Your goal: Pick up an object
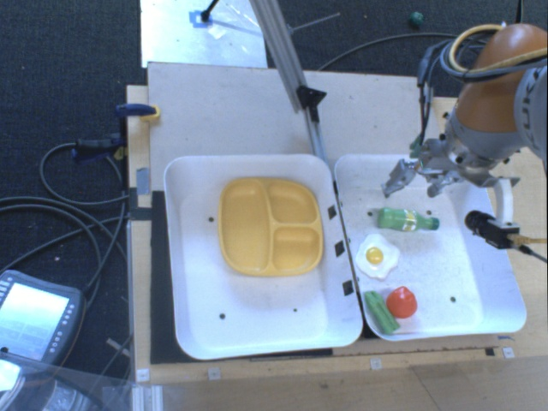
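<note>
In the right bin [488, 315] lie a green bottle [406, 221] on its side, a toy fried egg [377, 258], a red round toy [401, 301] and a green stick-shaped piece [379, 312]. My gripper [418, 181] hangs over the back part of this bin, just behind the green bottle. Its two fingers [397, 178] are spread apart, so it is open and holds nothing. The orange and grey wrist rises behind it toward the upper right.
The left bin [197, 315] carries a yellow divided plate [271, 227]. A grey pole [282, 45] slants over the bench down to the ridge between the bins. A black fitting [488, 227] sits at the right bin's far side. Cables and a pendant lie on the floor at left.
</note>
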`<move>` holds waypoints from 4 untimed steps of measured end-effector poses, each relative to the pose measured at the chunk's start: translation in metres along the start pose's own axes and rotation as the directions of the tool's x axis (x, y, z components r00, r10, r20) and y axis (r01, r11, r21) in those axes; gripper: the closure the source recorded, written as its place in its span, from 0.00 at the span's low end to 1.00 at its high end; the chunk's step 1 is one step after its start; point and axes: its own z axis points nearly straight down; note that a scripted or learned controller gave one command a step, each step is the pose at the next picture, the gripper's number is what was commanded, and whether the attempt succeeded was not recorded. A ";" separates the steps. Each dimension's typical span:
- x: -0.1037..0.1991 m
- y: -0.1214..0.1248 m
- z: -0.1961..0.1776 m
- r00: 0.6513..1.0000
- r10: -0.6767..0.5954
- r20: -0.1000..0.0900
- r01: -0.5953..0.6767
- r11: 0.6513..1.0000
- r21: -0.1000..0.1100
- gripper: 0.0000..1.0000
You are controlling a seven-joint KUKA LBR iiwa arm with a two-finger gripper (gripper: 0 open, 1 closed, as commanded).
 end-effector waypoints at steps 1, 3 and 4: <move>0.000 0.000 0.000 1.000 0.001 0.000 -0.001 1.000 0.000 0.00; -0.003 0.001 0.098 1.000 0.007 0.006 -0.007 1.000 -0.010 0.00; -0.005 0.006 0.102 1.000 0.006 0.008 -0.006 1.000 -0.022 0.00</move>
